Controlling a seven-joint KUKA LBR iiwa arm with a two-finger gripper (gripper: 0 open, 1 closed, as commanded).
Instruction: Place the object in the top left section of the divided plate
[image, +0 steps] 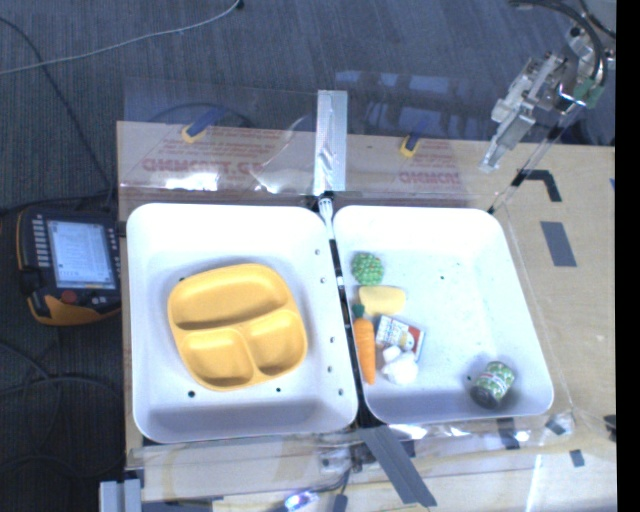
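Your gripper (520, 105) idles at two o'clock, grasp state unclear; crowded toys beside the carrot (365, 348) risk a mis-pick before the divided plate (238, 323).

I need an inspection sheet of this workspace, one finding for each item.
Surface: two white bins side by side on the bench.
Job's things: yellow divided plate in the left bin, nothing on it.
Clutter: right bin holds a green ball, yellow piece, carrot, small packet, white piece, can.
Grippers: pincer raised beyond the right bin.
Cables: dark cables on the floor.
Surroundings: handheld screen unit at left.
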